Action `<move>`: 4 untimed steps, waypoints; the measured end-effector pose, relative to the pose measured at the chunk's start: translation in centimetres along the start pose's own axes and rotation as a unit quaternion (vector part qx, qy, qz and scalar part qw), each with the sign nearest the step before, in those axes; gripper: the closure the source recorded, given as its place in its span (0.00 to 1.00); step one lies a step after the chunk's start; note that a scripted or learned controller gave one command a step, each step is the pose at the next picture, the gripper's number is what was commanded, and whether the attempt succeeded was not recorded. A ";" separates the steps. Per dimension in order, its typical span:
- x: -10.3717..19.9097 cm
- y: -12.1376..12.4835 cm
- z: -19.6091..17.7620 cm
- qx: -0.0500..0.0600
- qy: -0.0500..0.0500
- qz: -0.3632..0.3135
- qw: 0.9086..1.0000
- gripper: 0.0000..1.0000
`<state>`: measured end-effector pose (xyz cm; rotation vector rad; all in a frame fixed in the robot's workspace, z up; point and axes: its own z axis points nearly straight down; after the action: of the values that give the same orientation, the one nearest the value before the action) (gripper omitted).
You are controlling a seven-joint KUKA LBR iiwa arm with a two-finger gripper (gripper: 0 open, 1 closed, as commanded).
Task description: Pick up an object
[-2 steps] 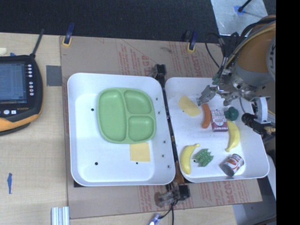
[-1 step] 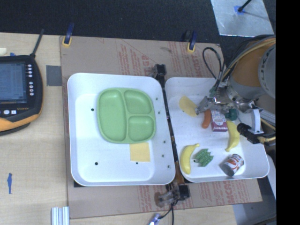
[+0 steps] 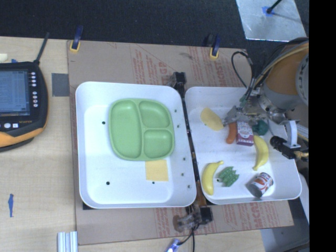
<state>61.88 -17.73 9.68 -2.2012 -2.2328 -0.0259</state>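
Hovering over my right bin [image 3: 294,193]: the tool [image 3: 234,115], grip state unclear, beside two bananas [image 3: 261,152], one can [image 3: 260,184].

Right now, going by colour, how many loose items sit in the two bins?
Yellow: 4, two bananas, a lemon-like piece, a flat square
Green: 3, divided plate, leafy piece, small teal item
Orange: 1, carrot-like piece
Maroon: 1, small carton
Red and silver: 1, can
Total: 10
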 end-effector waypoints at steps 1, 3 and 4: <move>-0.6 -0.1 -1.1 -0.001 -0.006 0.000 1.000 1.00; -0.7 -0.1 -2.2 -0.001 -0.006 0.000 1.000 1.00; -0.7 -0.1 -2.2 0.000 -0.006 0.000 1.000 0.00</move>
<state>61.81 -18.45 11.82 -2.2075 -2.2399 -0.0132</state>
